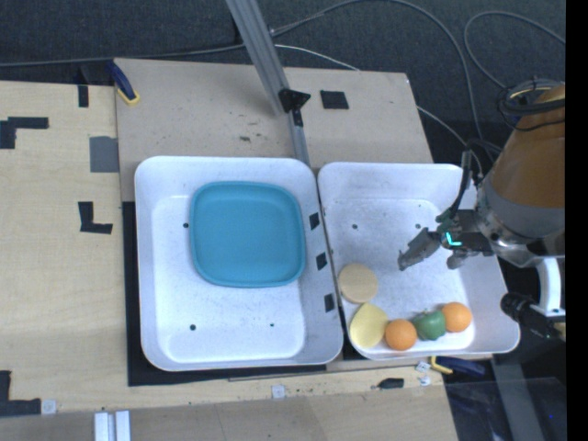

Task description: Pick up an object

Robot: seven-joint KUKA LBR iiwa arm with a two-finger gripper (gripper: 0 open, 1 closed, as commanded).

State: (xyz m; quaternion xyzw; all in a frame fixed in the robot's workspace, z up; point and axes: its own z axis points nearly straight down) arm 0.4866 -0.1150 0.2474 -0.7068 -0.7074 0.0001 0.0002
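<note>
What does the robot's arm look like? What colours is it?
The arm is fat and round, orange on top with grey below. At its end sits a small dark gripper with thin dark fingers and a tiny blue-green light glowing on it. A dark cable loops beside the arm.

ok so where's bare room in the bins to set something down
Right bin: its upper half is bare, from the top rim down to the gripper. The bottom edge is crowded with fruit. Left bin: the blue plate fills the middle; a bare strip runs below it.
</note>
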